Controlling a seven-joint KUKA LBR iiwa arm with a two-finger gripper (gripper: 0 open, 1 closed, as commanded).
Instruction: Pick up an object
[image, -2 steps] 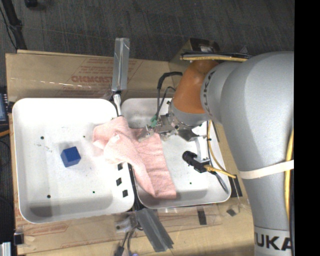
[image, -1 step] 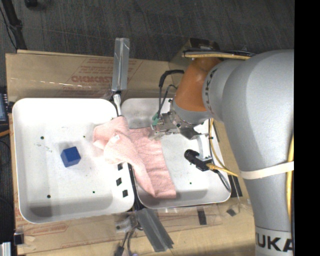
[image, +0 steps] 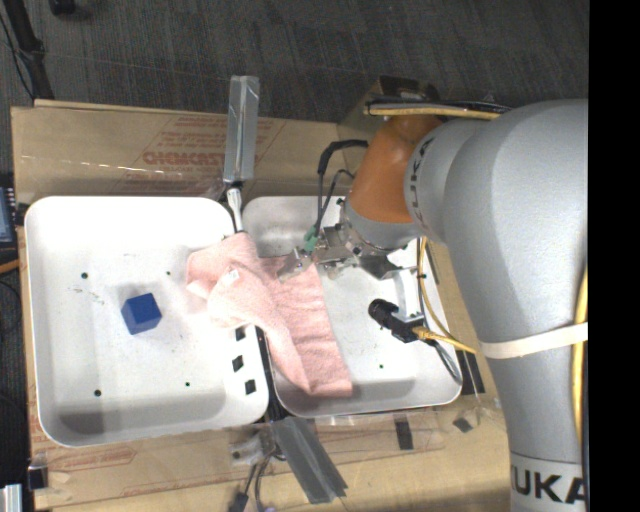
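Camera view: pink towel (image: 285, 315) draped over divider between left bin (image: 60, 300) and right bin (image: 435, 385), mostly in right; blue cube (image: 141, 312) alone in left bin, well apart from towel. Gripper (image: 300, 258) low at towel's upper edge in right bin, fingertips lost against cloth, open or closed cannot tell. Likely grasp step on towel; next calls for closing on a fold, then lifting straight up clear of divider
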